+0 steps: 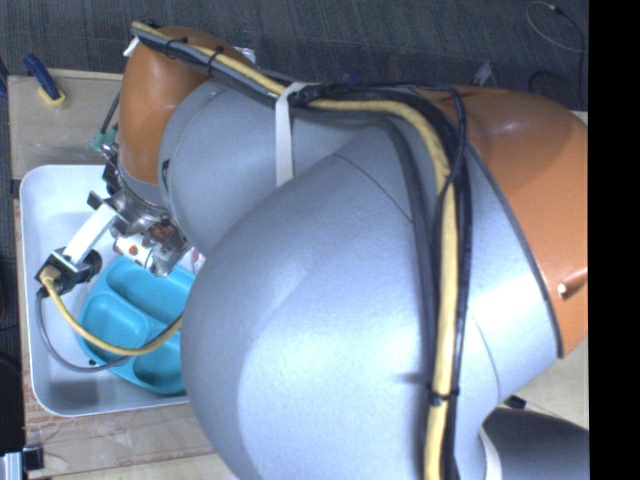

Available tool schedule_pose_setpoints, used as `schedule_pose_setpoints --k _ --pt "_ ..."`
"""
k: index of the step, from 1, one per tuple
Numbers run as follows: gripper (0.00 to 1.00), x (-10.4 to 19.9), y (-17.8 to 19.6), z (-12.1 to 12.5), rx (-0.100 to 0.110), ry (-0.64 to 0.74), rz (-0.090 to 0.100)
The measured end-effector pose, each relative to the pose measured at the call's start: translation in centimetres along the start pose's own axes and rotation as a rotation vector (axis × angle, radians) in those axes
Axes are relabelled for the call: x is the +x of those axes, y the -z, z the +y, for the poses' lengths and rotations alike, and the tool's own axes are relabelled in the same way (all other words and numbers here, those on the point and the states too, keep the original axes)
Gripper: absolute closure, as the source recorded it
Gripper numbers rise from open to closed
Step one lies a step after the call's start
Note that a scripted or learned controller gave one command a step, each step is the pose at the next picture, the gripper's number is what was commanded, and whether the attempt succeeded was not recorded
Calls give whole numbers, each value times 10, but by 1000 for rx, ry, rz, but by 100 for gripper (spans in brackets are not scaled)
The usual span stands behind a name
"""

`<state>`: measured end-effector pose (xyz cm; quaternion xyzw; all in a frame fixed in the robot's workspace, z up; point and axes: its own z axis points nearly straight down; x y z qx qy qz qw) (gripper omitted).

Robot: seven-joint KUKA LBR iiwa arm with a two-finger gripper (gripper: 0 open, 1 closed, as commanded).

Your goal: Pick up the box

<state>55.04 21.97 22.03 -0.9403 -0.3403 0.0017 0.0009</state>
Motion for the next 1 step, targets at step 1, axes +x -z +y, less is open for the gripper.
schedule_pose_setpoints --k 1 --pt "100 -24 39 10 0 87 -1"
